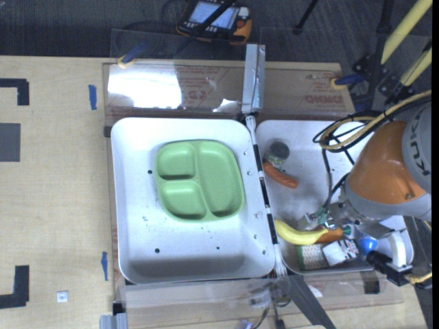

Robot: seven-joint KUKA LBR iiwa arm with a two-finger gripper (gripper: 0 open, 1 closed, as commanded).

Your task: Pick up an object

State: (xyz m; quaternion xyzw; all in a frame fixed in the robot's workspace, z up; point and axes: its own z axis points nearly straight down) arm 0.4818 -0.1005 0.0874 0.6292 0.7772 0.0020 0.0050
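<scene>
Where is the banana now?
The banana lies in the right bin, near its front left corner, close to the divider, with the carrot behind it.

Banana point(300, 234) flat in right bin point(312, 132)

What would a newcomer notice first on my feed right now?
Probably the green divided plate, alone in the middle of the left bin. Next, the grey arm with its orange band leaning over the right bin, above a cluster at its near edge that includes a yellow banana. An orange carrot-like piece lies apart, nearer the divider.
</scene>
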